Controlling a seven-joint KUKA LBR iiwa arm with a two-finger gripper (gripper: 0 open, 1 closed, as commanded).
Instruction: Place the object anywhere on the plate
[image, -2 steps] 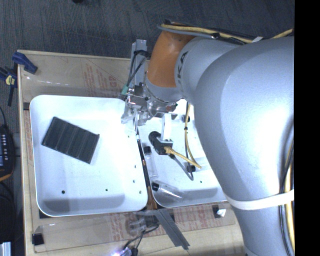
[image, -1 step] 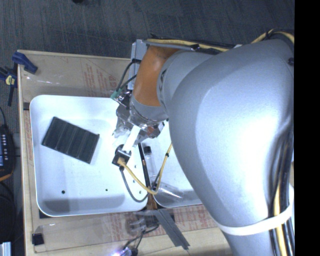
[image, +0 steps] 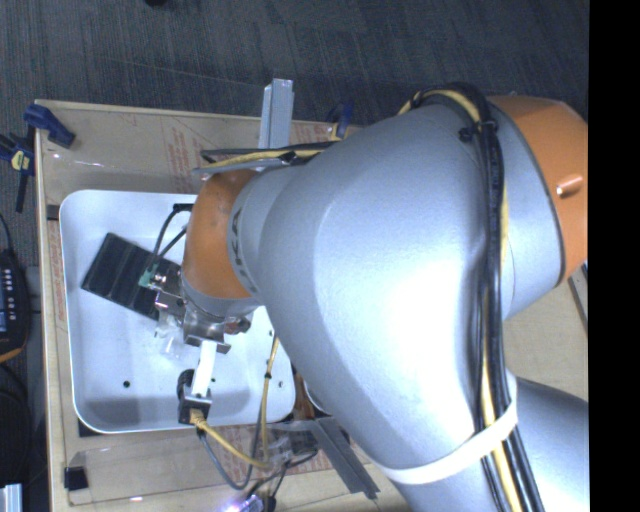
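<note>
My gripper (image: 172, 335) hangs over the middle of the left white bin (image: 80, 330), below the orange wrist band. The wrist and the big grey arm cover most of it from above. A flat black rectangular thing (image: 113, 266) sits over the bin's upper left part, right beside the wrist. I cannot tell whether it lies on the bin floor or is fixed to the arm. A small dark speck (image: 127, 383) marks the bin floor near the front.
The grey arm (image: 400, 300) covers the right half of the bench and the right bin. The wooden bench frame (image: 120, 125) runs behind the left bin. A blue clamp (image: 48, 122) sits at its back left corner.
</note>
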